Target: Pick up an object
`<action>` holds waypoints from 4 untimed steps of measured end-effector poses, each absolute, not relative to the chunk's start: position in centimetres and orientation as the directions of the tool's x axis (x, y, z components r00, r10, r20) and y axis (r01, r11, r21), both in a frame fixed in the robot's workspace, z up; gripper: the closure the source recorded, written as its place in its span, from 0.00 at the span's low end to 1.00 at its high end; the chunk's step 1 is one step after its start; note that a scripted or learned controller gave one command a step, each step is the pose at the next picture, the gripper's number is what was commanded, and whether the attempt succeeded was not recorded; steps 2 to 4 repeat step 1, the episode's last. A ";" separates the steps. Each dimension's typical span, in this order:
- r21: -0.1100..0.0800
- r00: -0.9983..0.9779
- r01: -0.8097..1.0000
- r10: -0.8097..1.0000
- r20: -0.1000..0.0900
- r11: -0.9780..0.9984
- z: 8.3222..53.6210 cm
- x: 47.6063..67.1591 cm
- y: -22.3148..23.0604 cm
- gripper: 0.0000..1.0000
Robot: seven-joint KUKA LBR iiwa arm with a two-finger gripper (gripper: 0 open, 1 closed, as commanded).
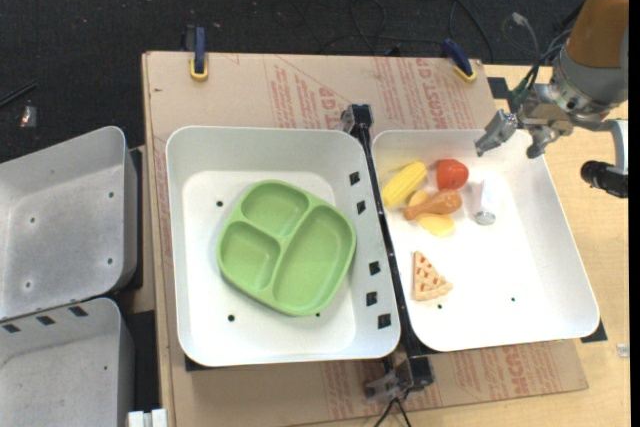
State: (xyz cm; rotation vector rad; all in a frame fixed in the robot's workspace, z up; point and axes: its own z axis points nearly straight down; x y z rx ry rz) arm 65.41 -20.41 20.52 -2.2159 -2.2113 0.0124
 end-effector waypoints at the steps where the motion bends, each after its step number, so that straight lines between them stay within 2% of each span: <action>1: 0.001 -0.001 1.000 1.000 -0.001 0.001 21.5 65.7 -20.3 0.00; 4: 0.001 -0.001 1.000 1.000 -0.001 0.001 21.5 65.7 -20.3 0.00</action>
